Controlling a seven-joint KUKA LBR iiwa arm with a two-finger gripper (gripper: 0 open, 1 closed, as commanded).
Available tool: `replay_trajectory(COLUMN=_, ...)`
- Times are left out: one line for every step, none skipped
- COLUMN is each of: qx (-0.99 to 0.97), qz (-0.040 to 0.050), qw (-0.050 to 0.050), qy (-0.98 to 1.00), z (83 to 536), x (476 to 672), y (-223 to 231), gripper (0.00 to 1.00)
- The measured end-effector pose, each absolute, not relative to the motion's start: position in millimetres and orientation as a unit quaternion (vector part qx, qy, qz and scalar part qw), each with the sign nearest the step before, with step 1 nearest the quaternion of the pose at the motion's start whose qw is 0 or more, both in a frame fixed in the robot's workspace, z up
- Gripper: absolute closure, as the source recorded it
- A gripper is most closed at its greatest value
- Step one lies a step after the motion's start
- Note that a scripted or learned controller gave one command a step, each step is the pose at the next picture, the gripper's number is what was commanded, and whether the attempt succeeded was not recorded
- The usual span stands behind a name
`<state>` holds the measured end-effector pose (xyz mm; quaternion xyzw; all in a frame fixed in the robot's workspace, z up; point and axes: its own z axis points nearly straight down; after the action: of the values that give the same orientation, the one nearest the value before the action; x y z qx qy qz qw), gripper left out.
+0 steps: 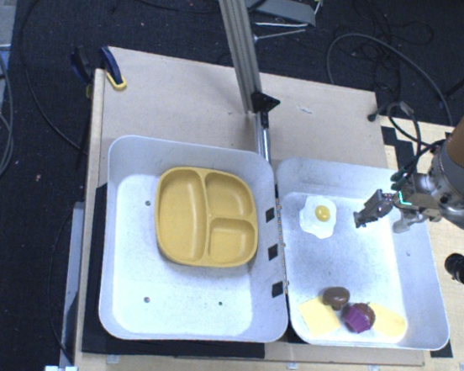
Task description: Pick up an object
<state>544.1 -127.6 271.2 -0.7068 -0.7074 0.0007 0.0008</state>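
The right bin point(407, 271) holds a toy fried egg point(319, 216) near its far left side. At its near edge lie a brown round piece point(335, 297), a purple round piece point(359, 318) and a flat pale yellow piece point(321, 317) under them. My gripper point(373, 211) hangs above the right bin's far part, just right of the egg, with its dark fingers pointing left. Nothing shows between the fingers.
The left bin point(127, 209) carries a yellow divided tray point(207, 218). A metal pole point(243, 46) slants up from between the bins at the back. Cables lie on the dark floor around the bench.
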Motion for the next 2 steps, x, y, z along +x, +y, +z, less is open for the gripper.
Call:
replay_trajectory(qx=-0.707, qz=0.0002, qw=0.000, qy=-0.707, z=271.9, x=544.5, y=-127.6, gripper=0.00)
replay_trajectory(qx=-0.707, qz=0.0011, qw=0.001, qy=-0.707, z=227.2, x=549.5, y=-124.0, gripper=0.00)
